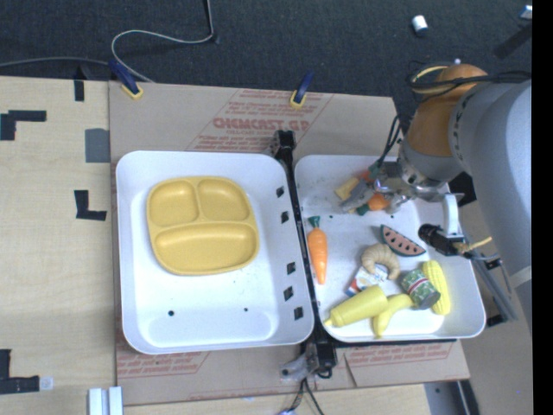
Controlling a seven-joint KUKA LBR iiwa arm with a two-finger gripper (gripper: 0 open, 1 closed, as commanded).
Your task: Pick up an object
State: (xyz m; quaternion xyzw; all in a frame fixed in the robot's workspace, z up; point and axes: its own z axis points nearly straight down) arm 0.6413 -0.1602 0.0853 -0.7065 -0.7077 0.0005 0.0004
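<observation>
The gripper [378,190] sits low over a small tan-and-orange toy piece [363,194] at the right white bin's [471,314] back; grip unclear, so I'd centre on it before lifting

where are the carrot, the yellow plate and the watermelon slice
carrot [318,251]: camera view, middle of its orange body
yellow plate [204,225]: camera view, its large front compartment
watermelon slice [403,241]: camera view, its red flesh
</observation>
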